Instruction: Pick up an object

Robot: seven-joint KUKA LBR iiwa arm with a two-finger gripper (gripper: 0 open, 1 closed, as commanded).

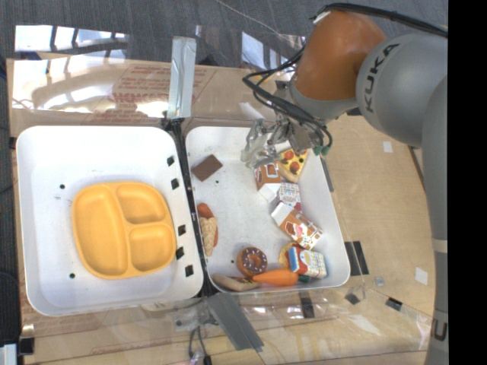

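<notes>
My gripper [262,152] hangs over the back right part of the right bin [236,139], just above a pizza slice [291,164] and a small orange carton [268,175]. Its metal fingers point down toward the bin floor, with nothing visibly between them. A brown chocolate square [207,167] lies to the gripper's left. Further forward lie small printed cartons [288,195], a red and white box [301,232], a donut [251,261], a carrot [275,277] and a bread piece [207,230].
The left bin [38,150] holds a yellow divided plate [122,228]. A black divider with clips runs between the bins. The arm's orange band and grey body loom over the right bin's back right corner. Cardboard lies behind the bins.
</notes>
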